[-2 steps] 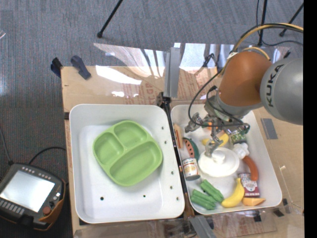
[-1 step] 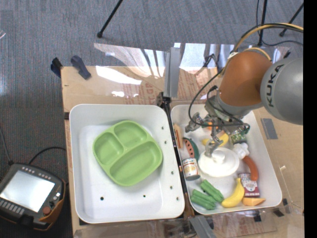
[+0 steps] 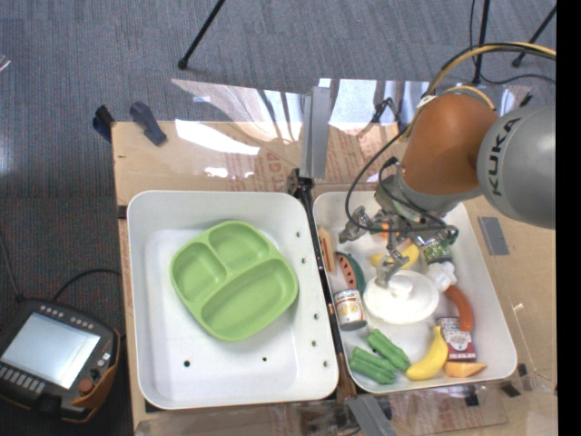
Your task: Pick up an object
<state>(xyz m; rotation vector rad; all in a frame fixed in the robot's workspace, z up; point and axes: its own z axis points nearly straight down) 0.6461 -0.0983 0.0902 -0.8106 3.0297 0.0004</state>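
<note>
Camera view: arm reaches in from the right over the right bin (image 3: 495,291); gripper (image 3: 392,243) hangs at that bin's upper middle, fingers splayed wide, nothing between them; white lidded dish (image 3: 402,298) lies just below the fingertips, toward the near edge, roundish, no clear long axis; likely target; small can (image 3: 349,309) beside it; green divided plate (image 3: 234,280) sits in the left bin (image 3: 154,234), well apart.

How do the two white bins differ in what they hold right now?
The left bin holds one large green divided plate; the right bin is crowded with small items such as a banana and a can. The gripper hangs over the right bin, not the left. Both are shallow and white.
</note>
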